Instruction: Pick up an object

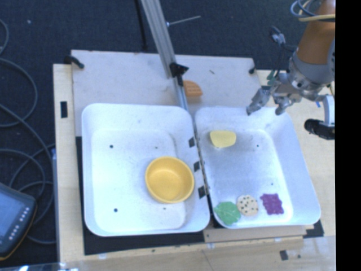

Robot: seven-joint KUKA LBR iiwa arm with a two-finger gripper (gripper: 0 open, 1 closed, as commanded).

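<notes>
My gripper [265, 107] hangs over the far rim of the right bin [293, 151], its two fingers spread apart with nothing between them. Inside that bin a pale yellow piece [223, 138] lies near the far left corner, left of and below the gripper. Along the bin's near edge sit a green piece [227, 212], a speckled cookie [247, 205] and a purple piece [272, 203] in a row. A yellow bowl [169, 179] rests upright in the left bin [107, 162], toward its right side.
A slanted metal pole [162, 38] rises from between the two bins at the back. An orange object [192, 89] lies on the bench behind the bins. Cables and a tablet [14, 219] lie on the floor at the left.
</notes>
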